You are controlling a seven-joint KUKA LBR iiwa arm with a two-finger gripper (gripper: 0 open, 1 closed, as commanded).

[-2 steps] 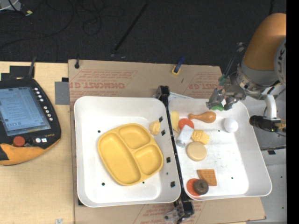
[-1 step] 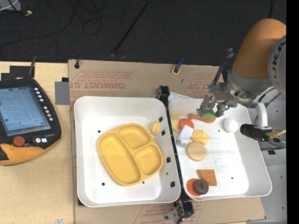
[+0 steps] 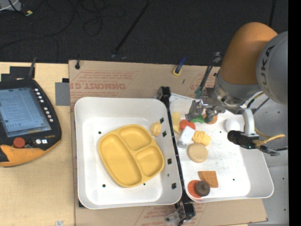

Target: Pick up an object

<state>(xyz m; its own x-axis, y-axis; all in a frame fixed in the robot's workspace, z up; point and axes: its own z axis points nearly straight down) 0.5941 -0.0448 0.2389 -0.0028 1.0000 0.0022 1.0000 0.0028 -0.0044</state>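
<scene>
1. Presumably the target is one item in the cluster of toy foods in the right bin (image 3: pixel 256 185): a red piece (image 3: pixel 187 125) nearest the gripper (image 3: pixel 196 111), a white block (image 3: pixel 186 136), a ridged yellow piece (image 3: pixel 201 138) and a smooth tan disc (image 3: pixel 197 153).
2. Whether the claw is apart or together I cannot tell; it sits low over the bin's far-left corner, just above the red piece.
3. I would centre over one item before closing, since these pieces lie touching and a neighbour could wedge in.
4. Nearer, a brown waffle square (image 3: pixel 208 178) and a dark doughnut (image 3: pixel 202 188) lie apart.
5. Outward, the left bin (image 3: pixel 87 173) bears a glossy yellow divided plate (image 3: pixel 130 154).
</scene>
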